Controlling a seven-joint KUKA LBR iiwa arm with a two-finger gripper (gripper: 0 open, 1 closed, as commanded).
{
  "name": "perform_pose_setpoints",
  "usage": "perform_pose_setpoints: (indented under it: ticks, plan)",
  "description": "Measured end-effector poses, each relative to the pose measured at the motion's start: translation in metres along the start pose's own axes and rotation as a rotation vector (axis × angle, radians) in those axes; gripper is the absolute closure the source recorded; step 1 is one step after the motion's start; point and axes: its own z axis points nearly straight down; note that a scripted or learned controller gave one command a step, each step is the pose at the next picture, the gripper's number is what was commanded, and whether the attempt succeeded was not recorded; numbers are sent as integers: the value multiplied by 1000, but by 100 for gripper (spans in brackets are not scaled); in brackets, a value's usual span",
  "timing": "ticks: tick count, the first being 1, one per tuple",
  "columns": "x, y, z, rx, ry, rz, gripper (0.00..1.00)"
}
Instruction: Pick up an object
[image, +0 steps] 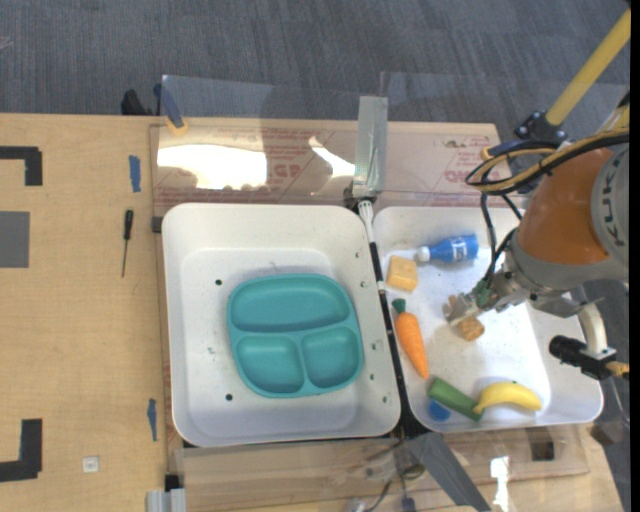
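Left bin (190, 300): the teal divided plate (293, 333) is taking up its middle, leaving bare floor along the walls.
Right bin (570, 390): the carrot (410, 340), cheese cube (402, 273) and blue bottle (450, 250) are crowding the left and top; the banana (510, 398) and green piece (453, 396) are lining the near edge.
Centre-right floor: the arm (565, 230) is hanging over it, beside a small brown object (468, 326).

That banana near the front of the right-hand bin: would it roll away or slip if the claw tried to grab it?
The banana probably won't roll far: it lies on its curved side. Its skin looks smooth and glossy, so fingers might slip on it. It looks like a light plastic toy, and it lies close to the green piece, so a push would likely shove that too.
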Motion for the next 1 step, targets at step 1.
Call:
perform_pose_setpoints:
  ticks: [1]
  plan:
    - [53,54,-84,-4,0,34,100]
